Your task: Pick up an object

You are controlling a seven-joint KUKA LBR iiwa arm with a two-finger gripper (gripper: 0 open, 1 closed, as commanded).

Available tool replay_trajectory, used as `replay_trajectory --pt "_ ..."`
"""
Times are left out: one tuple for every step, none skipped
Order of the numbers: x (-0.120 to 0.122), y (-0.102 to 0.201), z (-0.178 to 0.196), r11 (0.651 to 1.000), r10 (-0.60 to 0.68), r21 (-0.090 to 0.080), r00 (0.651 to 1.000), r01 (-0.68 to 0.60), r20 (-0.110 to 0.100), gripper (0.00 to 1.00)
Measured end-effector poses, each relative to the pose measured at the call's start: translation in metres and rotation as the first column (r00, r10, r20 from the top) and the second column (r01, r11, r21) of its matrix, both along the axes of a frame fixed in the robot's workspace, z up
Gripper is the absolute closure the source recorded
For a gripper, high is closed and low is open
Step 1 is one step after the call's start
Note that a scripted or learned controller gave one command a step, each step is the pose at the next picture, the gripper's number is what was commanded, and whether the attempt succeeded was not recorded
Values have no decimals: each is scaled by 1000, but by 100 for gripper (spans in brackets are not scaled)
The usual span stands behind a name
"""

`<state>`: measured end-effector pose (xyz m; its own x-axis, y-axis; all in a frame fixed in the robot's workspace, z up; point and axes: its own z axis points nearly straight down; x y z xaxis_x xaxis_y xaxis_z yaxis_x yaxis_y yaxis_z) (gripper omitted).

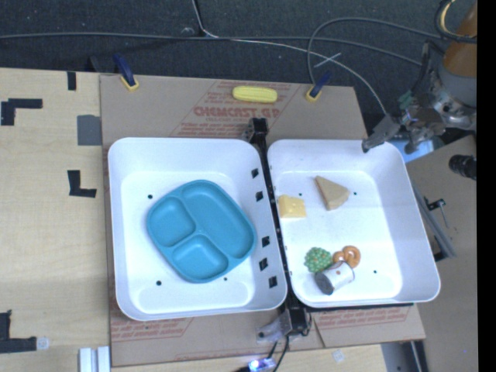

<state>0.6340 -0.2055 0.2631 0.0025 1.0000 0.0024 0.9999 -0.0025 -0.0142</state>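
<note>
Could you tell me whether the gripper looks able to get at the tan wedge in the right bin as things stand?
Probably yes: the tan wedge lies alone, apart from its neighbours, and the gripper hangs near.

left bin (128,208): blue plate (200,229) fills centre, bare floor along edges | right bin (415,231): cheese pieces (332,192) mid-floor, cluttered toys (333,266) near front edge, far-left and right-side floor open | cable (341,37) arcs above far edge

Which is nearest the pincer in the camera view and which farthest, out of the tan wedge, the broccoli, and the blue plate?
From the pincer at the right bin's top right corner:
1. Tan wedge, upper part of the right bin.
2. Broccoli, lower part of the right bin.
3. Blue plate, in the left bin.
</note>
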Motion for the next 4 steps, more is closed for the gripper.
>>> replay_trajectory --pt "2 1 9 1000 4 -3 1000 -4 13 0" --pt "-1 -8 -50 1000 3 -3 1000 -3 7 0" --pt "-4 -1 -113 1000 4 -2 1000 -4 7 0" --pt "-6 0 -172 1000 2 -4 1000 -2 17 0"
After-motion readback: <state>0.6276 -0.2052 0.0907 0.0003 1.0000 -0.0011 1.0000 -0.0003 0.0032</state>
